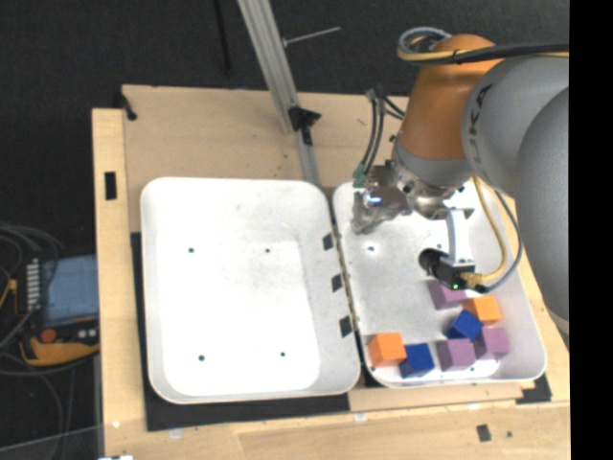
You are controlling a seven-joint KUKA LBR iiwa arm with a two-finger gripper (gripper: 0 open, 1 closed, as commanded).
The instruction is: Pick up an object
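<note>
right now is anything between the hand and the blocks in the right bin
Nothing visible. The hand is over the bin's far left part, and bare white floor of the right bin lies between it and the orange block at the near edge.

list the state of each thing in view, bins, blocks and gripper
left bin: no blocks in it
right bin: holds all the blocks, along its near end
orange blocks: two, loose in the right bin
blue blocks: two, loose
purple blocks: three, loose, one partly hidden by the arm
gripper: over the right bin's far end, away from the blocks
</note>
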